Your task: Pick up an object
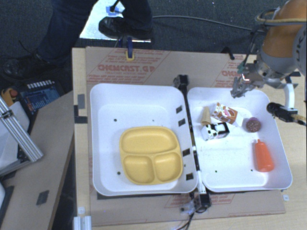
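Note:
The right bin point(240, 178) holds an orange bottle point(262, 156), a small dark red ball point(253, 125), a black and white toy point(214, 131), a tan cone-shaped piece point(206, 115) and a red and white packet point(225, 113). My gripper point(239, 90) hangs over the bin's far right corner, above and to the right of the packet. Nothing shows between its fingers. The arm's orange band point(283, 30) rises behind it at the upper right.
The left bin point(103, 128) bears a yellow divided tray point(149, 154). Black clips point(188, 128) run along the seam between the two bins. A person's legs and shoe point(120, 25) stand beyond the bench's far edge. Cables point(201, 20) cross the floor.

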Controlling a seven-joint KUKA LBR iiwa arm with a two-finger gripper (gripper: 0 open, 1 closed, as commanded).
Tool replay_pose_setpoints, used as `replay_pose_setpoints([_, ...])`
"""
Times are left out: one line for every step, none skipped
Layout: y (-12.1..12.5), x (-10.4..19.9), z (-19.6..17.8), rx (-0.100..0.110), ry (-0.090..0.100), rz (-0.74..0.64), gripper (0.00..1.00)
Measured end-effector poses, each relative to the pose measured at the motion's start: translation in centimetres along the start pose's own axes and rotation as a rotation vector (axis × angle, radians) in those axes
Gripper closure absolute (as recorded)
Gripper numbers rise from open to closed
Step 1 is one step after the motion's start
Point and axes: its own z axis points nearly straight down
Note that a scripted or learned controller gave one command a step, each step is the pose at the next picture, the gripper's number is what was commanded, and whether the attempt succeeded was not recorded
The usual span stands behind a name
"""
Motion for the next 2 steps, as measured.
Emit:
replay_pose_setpoints([-0.9, 5.1, -0.4, -0.001, 0.0, -0.001, 1.0])
replay_pose_setpoints([-3.1, 9.8, 0.7, 0.002, 0.0, 0.0, 1.0])
